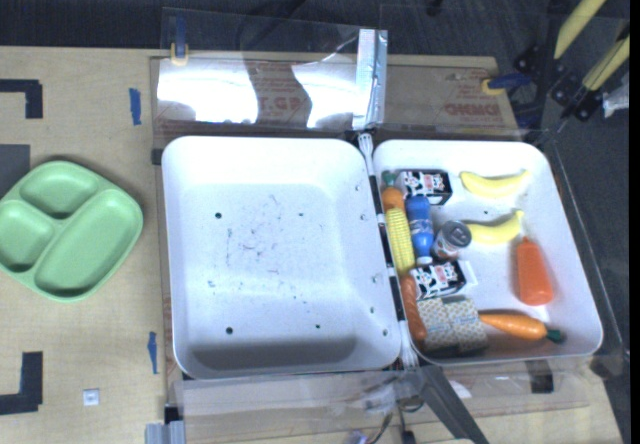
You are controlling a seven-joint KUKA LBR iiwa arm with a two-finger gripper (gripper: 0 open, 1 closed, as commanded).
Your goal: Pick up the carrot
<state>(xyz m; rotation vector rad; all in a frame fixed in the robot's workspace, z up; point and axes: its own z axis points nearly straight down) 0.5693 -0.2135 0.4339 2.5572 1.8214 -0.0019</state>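
I see the carrot lying flat along the near wall of the right bin; orange, tapered, its green stem end pointing right; its left tip touches a speckled sponge.

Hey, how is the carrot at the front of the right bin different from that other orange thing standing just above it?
The carrot lies sideways along the bin's near edge, while the orange piece points up and down in the view. The carrot is long and slim, tapering to one end; the orange piece is shorter and thicker with rounded ends. The carrot has a dark green tip at its right end; the orange piece shows none. Both are orange and lie in the right bin.
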